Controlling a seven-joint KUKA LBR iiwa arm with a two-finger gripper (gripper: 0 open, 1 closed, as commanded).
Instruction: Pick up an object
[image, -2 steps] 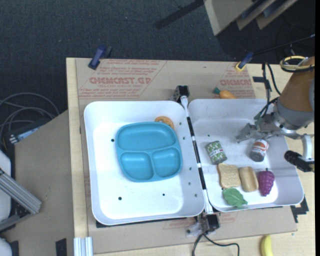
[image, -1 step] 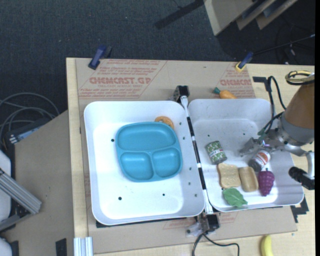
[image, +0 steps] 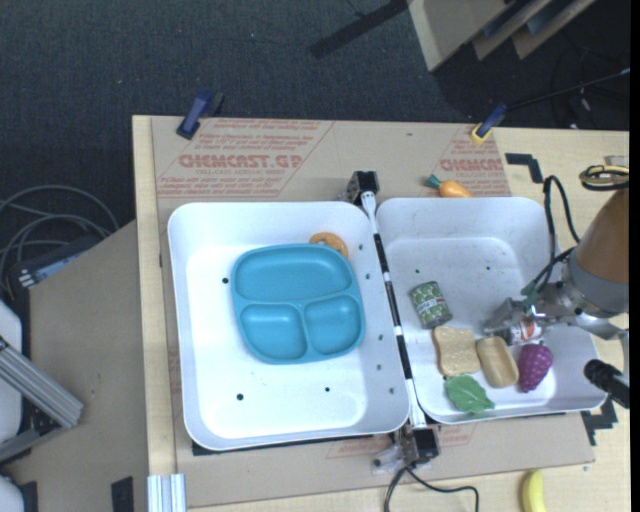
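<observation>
A yellow banana (image: 533, 492) lies on the bench edge. The gripper (image: 512, 325) hangs low in the right bin (image: 470, 215); finger state unreadable. Just below sit purple grapes (image: 535, 364), bread roll (image: 496, 361) and toast slice (image: 455, 349). Nothing looks lifted yet.

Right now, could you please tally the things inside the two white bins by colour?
Blue: 1, the tray
Orange: 1, the piece behind the tray
Green: 2, the can and the leaf
Tan: 2, the toast and the bread roll
Purple: 1, the grapes
Total: 7
</observation>
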